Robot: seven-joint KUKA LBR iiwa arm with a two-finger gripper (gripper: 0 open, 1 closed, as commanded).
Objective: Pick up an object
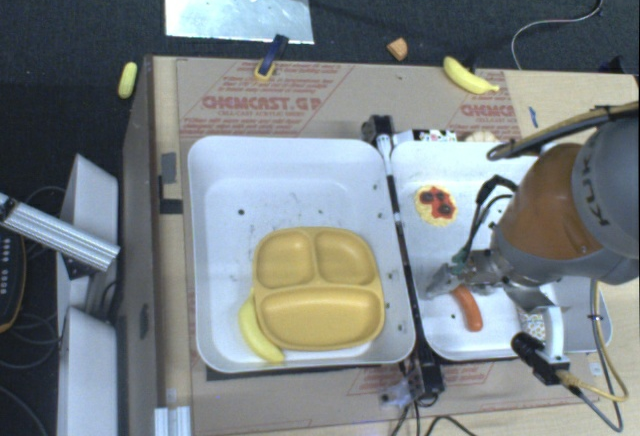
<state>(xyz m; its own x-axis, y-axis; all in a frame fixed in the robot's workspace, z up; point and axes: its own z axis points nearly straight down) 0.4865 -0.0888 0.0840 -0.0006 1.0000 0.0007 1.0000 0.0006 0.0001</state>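
Observation:
In the right bin (440, 344), an orange sausage (470, 310) lies near the front wall, slanting down to the right. My gripper (458, 276) hangs low over the sausage's upper end, below the arm's grey and orange wrist (545, 219). Whether it touches the sausage cannot be made out. A small round pizza piece (436, 203) lies further back in the same bin. The left bin (225, 184) holds a yellow divided plate (318, 286) with a yellow banana (256, 334) lying against its front left edge.
A speckled white block (536, 326) sits right of the sausage. On the cardboard behind the bins lie a banana (468, 76), a blue and yellow clip (270, 56) and an orange piece (398, 48). The arm covers the right bin's right half.

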